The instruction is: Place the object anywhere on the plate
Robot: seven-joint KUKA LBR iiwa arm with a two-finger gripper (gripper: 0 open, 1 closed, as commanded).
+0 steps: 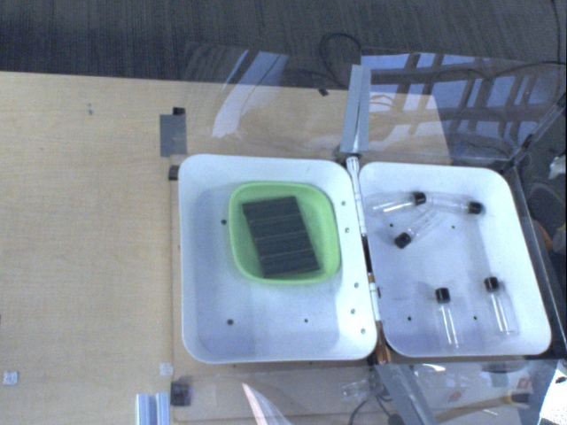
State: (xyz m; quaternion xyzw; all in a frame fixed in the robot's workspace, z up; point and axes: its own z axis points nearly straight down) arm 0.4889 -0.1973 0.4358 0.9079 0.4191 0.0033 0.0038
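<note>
**Inspector A:** If aiming for clean placement: located where, gripper open or closed?

**Inspector B:** Located as capped vial (447,319) near right bin's (524,237) front edge, well apart from green plate (330,237). Gripper: cannot tell. Grasp mid-tube; release beside dark block (281,235).

Green plate (283,234), capped vials (446,315) apart

A pale wooden bench (80,237) carries two shallow white plastic bins set side by side, their inner rims touching: the left bin (204,326) and the right bin (523,308). A small grey metal bracket (174,134) lies on the wood just beyond the left bin's far corner.
</note>
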